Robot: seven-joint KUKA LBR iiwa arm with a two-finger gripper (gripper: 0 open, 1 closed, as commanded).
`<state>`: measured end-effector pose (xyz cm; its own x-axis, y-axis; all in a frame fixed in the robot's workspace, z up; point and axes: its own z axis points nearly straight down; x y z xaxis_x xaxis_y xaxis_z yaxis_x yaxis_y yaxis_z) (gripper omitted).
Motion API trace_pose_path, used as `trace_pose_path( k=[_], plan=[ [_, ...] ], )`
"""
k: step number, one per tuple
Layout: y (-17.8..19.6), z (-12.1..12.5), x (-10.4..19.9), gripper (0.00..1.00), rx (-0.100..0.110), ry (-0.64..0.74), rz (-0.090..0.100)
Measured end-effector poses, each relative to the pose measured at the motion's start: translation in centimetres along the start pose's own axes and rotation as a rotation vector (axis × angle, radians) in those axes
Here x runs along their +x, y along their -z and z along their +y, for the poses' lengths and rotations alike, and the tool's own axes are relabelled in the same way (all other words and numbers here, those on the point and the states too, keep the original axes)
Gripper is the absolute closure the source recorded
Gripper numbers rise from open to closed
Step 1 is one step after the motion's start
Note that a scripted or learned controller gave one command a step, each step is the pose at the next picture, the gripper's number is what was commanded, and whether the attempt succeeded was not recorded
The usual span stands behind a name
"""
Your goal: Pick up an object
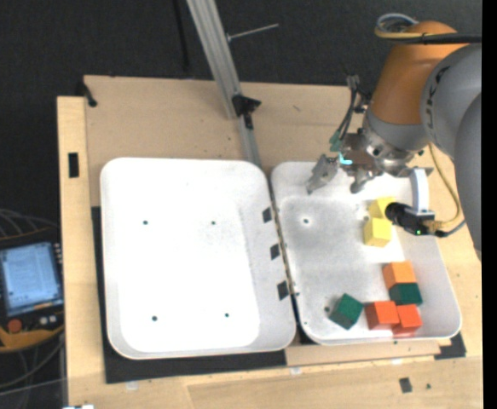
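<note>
My gripper hangs over the far edge of the right bin, its two grey fingers spread apart with nothing between them. A yellow block lies to its right and nearer the camera, with a second yellow piece just behind it. At the bin's near right corner sit an orange block, a dark green block and red-orange blocks. A green block rests near the front edge.
The left bin lies beside the right one, joined by black clips. A slanted metal pole rises behind the bins. A pendant with a screen sits left of the bench.
</note>
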<state>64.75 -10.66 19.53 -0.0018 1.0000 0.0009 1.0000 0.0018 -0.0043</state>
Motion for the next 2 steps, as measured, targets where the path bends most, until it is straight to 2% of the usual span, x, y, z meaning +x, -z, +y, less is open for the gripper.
trace_pose_path(
  k=[1, 2],
  plan=[
    [0.3, 0.1, 0.0, 0.0, -0.005, 0.001, -0.001],
    [-4.3, -0.8, -0.3, 0.0, 0.0, -0.003, -0.003]
  ],
)
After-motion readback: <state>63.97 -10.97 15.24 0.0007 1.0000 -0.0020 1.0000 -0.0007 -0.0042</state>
